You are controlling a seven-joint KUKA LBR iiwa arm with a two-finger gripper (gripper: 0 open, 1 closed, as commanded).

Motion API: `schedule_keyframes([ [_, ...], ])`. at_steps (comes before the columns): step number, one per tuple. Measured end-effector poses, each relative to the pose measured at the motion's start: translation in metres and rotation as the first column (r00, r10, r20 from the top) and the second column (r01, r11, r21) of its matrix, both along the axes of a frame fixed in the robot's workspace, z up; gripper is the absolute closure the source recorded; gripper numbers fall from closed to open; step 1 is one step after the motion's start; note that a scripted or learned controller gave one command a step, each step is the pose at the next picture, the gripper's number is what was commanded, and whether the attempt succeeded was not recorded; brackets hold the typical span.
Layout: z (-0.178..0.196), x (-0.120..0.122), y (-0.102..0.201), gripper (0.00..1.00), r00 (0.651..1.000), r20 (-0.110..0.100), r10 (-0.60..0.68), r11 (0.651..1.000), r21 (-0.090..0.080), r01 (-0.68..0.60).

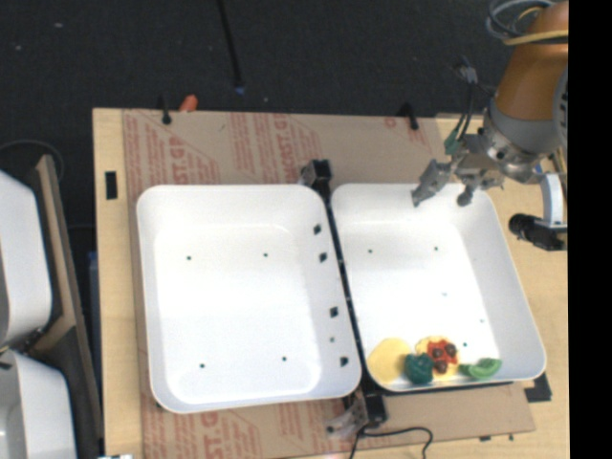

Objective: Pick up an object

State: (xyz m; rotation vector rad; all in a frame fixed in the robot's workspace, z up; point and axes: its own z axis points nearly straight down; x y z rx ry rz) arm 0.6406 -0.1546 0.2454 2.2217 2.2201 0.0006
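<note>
1. While the gripper (444, 187) hangs over the right bin (497, 256) at its 12 o'clock rim, fingers apart and holding nothing, the objects cluster at the bin's 6 o'clock edge.
2. A yellow disc (386, 356), teal lump (418, 368), red-orange piece (440, 351) and green piece (481, 366) look small, light and probably plastic-slick; the green piece, apart from the rest, seems easiest to pinch across its narrow width.

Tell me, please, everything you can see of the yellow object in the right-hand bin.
The yellow object is a flat, roundish, pale yellow piece with a matte look, perhaps plastic or foam. It lies in the near left corner of the right bin, close to the bin's wall. A dark teal object touches or overlaps its right edge.
</note>
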Motion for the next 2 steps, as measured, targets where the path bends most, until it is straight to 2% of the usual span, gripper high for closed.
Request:
schedule_keyframes([
  [1, 0.022, -0.046, 0.005, 0.00, 1.000, 0.002, 0.000, 1.000, 0.000, 0.000],
  [2, -0.032, -0.126, -0.033, 0.00, 1.000, -0.004, -0.005, 1.000, 0.000, 0.005],
])
